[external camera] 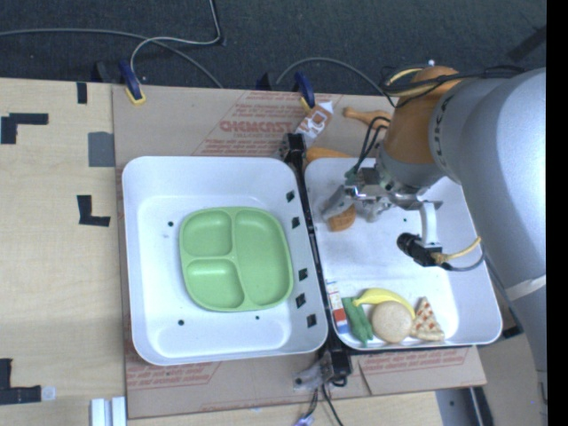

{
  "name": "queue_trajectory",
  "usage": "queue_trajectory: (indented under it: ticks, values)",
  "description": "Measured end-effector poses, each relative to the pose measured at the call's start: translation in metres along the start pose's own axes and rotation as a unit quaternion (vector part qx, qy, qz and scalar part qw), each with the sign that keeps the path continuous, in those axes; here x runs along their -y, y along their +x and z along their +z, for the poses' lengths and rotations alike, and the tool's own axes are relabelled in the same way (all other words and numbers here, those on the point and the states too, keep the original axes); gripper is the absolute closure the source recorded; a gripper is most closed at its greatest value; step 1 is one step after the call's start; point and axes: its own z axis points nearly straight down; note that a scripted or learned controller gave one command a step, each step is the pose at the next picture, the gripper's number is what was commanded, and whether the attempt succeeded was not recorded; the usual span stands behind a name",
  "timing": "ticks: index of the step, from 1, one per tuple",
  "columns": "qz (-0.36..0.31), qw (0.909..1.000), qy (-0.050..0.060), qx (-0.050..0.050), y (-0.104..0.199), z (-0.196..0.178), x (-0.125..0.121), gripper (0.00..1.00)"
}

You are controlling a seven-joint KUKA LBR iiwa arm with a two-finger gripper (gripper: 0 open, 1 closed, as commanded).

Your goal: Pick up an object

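Note:
My gripper (348, 202) hangs low over the upper left part of the right bin (461, 238), close to the divider between the bins. A small orange-brown object (342, 221) lies on the bin floor right under or against its tip; whether it is gripped I cannot tell. At the bin's front edge lie a yellow banana (383, 297), a green vegetable piece (358, 319), a round tan bun (390, 323), a pizza slice (428, 321) and a small red and blue box (338, 310).
The left bin (151, 193) holds a green divided plate (236, 258). The arm's grey body (497, 149) covers the right bin's upper right side. A black cable end (419, 248) dangles over the bin's middle. Another orange item (325, 153) sits at the far rim.

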Motion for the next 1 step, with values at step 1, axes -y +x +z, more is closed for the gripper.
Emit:
queue_trajectory:
  ticks: [1]
  values:
    - [-0.001,1.0000,0.001,-0.001,0.0009,-0.0092,0.0002,1.00]
